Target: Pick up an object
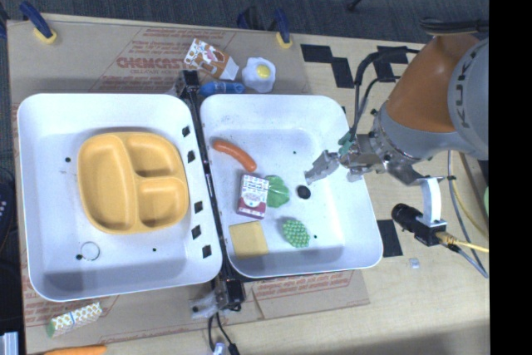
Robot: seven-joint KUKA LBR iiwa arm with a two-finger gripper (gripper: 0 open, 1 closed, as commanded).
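Two white bins sit on the table, and in the right bin [359, 239] the gripper [320, 170] hangs near its right wall (whether its fingers are apart I cannot tell), with the small dark object [303, 192] just below-left of it.

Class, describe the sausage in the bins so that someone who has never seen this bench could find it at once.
Look at the right-hand white bin, the one nearest the arm. In its upper left part lies the sausage, above the small red carton. It is the only long, thin, orange-red thing there; its neighbours are green, yellow or boxy.
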